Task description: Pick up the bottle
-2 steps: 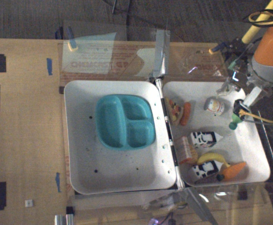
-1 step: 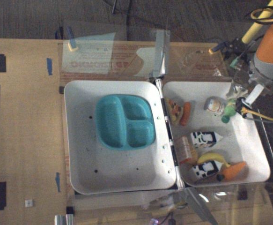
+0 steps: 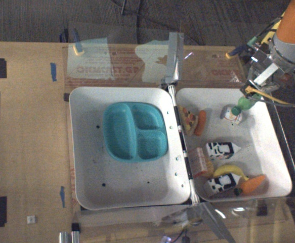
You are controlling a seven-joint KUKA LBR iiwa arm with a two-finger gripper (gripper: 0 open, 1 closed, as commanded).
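Left bin (image 3: 86,151) carries a teal divided plate (image 3: 135,131) and nothing the task needs, so skip it.

Right bin (image 3: 278,151), left to right: pizza-slice toy (image 3: 188,118) and an orange sausage-shaped piece (image 3: 201,122) by the dividing wall; below them a cow-print carton (image 3: 220,150), a brownish packet (image 3: 199,161), a banana (image 3: 230,171), a second cow-print carton (image 3: 222,184) and a carrot (image 3: 252,184) clustered at the near edge.

Bottle (image 3: 235,112): small, pale body, green cap, at the far end of the right bin, well apart from the near cluster and clear on all sides I can see. It appears to lie tipped, with its long axis running diagonally, cap end up-right toward the arm and base down-left. Not sure whether it is fully flat or leaning.

Claw (image 3: 252,91): just up-right of the bottle, over the bin's far rim, close to the cap. So the bottle lies down-left of the claw; my read is a short move that way plus descent, jaws set across the diagonal axis.

Hard to make out: fingers are lost in wrist hardware, cables and yellow hose, so I cannot tell the claw's state. Nothing visibly between them. Arm is cut off by the frame's right edge. Cap and claw tip nearly overlap, so contact is unclear.
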